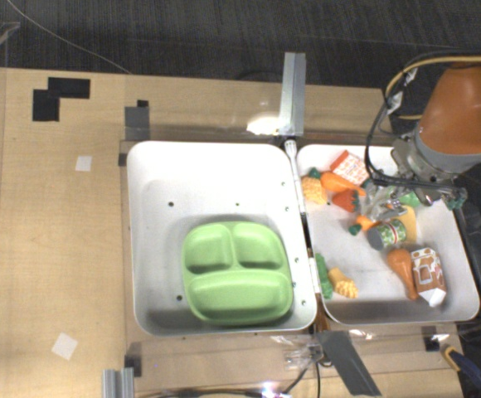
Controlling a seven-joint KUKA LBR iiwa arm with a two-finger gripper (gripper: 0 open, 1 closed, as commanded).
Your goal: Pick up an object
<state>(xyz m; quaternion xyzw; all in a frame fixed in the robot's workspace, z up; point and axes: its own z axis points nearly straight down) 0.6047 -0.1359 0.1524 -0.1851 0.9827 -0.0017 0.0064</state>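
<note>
My gripper (387, 207) hangs low in the right bin (464, 301), under the orange wrist band, right over a cluster of toy foods. Just below it lies a grey-green can (389, 234) with a yellow label. An orange carrot piece (365, 222) sits at its left. A red and white packet (351, 167) and an orange-red piece (342, 184) lie toward the bin's back. A brown carton (427, 272) and an orange piece (401, 265) rest at the front right. The wrist hides the fingertips.
The left bin (153, 181) holds a green divided tray (236, 270). A yellow corn-like piece (313, 191) lies by the divider, with green and yellow bits (333, 280) at the right bin's front left. Cables loop from the arm at upper right.
</note>
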